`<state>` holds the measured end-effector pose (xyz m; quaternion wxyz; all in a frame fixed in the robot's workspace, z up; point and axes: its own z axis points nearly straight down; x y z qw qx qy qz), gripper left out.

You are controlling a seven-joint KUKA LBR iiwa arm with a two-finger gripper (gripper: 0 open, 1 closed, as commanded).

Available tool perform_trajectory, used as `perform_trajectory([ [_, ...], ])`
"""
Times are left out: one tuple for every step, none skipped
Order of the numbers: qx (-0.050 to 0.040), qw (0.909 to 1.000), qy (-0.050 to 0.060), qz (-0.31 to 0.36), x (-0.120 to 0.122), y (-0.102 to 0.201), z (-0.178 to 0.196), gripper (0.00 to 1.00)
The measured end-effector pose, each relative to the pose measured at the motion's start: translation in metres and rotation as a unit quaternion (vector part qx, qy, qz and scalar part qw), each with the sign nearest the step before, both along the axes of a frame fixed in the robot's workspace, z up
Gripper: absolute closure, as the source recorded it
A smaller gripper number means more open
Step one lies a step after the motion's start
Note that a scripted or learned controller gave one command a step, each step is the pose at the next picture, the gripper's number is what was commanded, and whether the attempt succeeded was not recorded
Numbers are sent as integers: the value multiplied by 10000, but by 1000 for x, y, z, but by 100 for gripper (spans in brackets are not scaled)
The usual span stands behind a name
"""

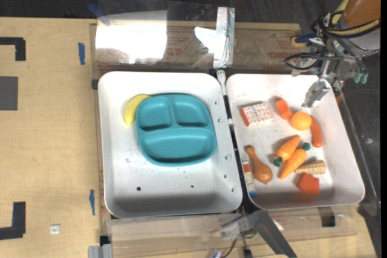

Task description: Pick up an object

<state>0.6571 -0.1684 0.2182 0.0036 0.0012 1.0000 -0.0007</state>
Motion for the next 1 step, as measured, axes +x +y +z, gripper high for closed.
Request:
perform_trajectory([
  [13, 9944, 34, -1059, -33, -18, -123, 0],
])
